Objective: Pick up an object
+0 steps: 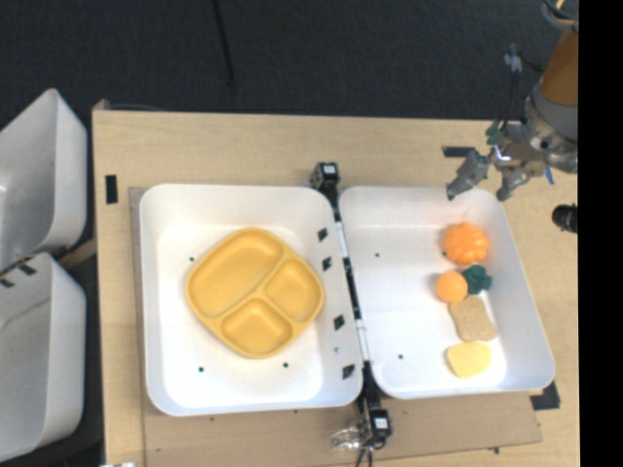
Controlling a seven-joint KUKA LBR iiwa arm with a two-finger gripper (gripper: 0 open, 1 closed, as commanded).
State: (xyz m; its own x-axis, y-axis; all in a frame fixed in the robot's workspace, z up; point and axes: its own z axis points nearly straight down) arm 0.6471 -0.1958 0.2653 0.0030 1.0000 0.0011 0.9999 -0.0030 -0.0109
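We're seeing the tool (pixel 484 181) hanging over the far edge of the right bin (pixel 389 261), fingers spread apart, pinching nothing. Objects are lying along that bin's right side, well below the tool: an orange bumpy fruit (pixel 466 243) farthest, then a small orange ball (pixel 451 287) touching a dark green piece (pixel 477 280), a tan slice (pixel 474 319), and a yellow piece (pixel 470 360) nearest. A yellow divided plate (pixel 255 292) is sitting in the left bin (pixel 165 358) on the tabletop (pixel 117 309).

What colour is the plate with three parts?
Yellow. The plate shows in the camera view, in the left bin.
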